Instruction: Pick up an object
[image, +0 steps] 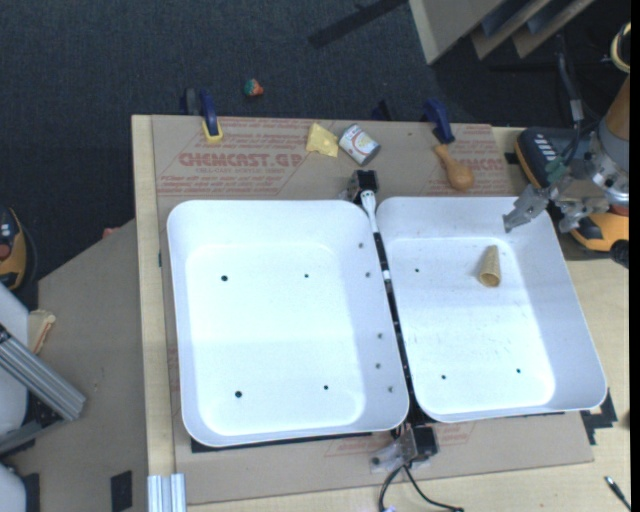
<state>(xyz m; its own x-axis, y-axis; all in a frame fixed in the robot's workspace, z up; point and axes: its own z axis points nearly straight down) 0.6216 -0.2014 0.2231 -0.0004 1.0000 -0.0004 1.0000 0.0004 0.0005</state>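
Note:
A small tan cone (489, 266) lies on its side in the upper middle of the right bin (560, 340). My gripper (524, 214) hangs over the upper right corner of that bin, up and to the right of the cone and apart from it. I see nothing held in it. The left bin (200, 330) holds no objects.
Behind the bins, on the brown board, lie a yellow wedge (322, 141), a small white box (358, 145) and a wooden piece (456, 172). Blue clamps (210, 116) (435, 118) grip the board's far edge. A black-handled tool (366, 186) rests at the top of the gap between the bins.

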